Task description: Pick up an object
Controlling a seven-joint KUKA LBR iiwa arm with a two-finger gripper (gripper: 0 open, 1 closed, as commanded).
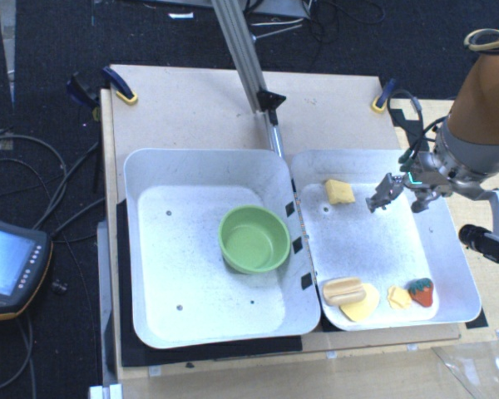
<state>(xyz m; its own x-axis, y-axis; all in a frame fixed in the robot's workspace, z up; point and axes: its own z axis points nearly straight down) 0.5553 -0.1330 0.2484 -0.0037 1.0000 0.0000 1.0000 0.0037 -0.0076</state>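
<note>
My gripper (397, 197) hangs over the right part of the right bin (374, 243), its fingers spread apart with nothing between them. A yellow block (340, 192) lies at the bin's back, left of the gripper. Along the bin's front edge sit a hot-dog-like toy (343, 288), a pale yellow piece (362, 304), a small yellow piece (398, 298) and a red strawberry (422, 293). A green bowl (254, 238) stands in the left bin (191, 248), near its right side.
A slanted metal pole (245, 56) comes down to the bins' shared back edge. Clamps (121, 86) (386, 96) hold the board's back corners. A screen device (8, 264) lies off the bench at left.
</note>
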